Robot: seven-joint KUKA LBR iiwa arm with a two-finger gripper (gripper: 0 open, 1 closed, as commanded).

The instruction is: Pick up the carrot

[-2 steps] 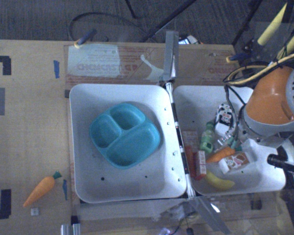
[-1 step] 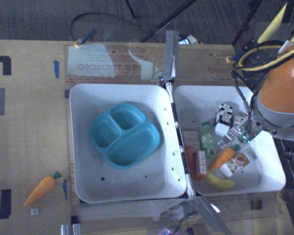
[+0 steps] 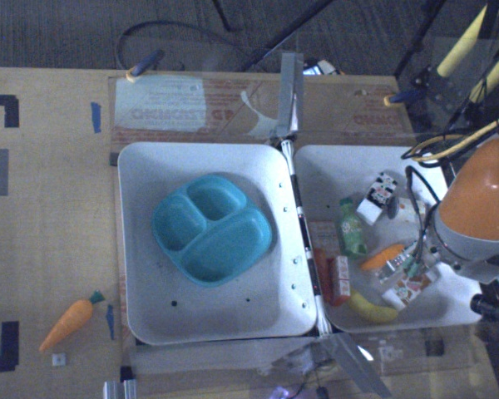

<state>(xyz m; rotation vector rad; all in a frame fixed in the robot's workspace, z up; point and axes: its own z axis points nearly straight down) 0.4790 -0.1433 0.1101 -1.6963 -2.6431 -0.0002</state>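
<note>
An orange carrot (image 3: 382, 258) lies slantwise in the right bin (image 3: 328, 169), among other small items. My gripper (image 3: 415, 262) hangs low over that bin, just right of the carrot's upper end and close to it; whether it touches the carrot I cannot tell. The grey wrist with its orange band (image 3: 481, 196) hides the bin's right side. A second toy carrot (image 3: 66, 322) with a green top lies outside the bins, on the bench at the lower left.
The right bin also holds a green bottle (image 3: 350, 227), a red packet (image 3: 339, 278), a yellow banana (image 3: 373, 307), a small printed carton (image 3: 407, 290) and a white-and-black object (image 3: 381, 194). A blue divided plate (image 3: 213, 229) sits in the left bin (image 3: 141, 173).
</note>
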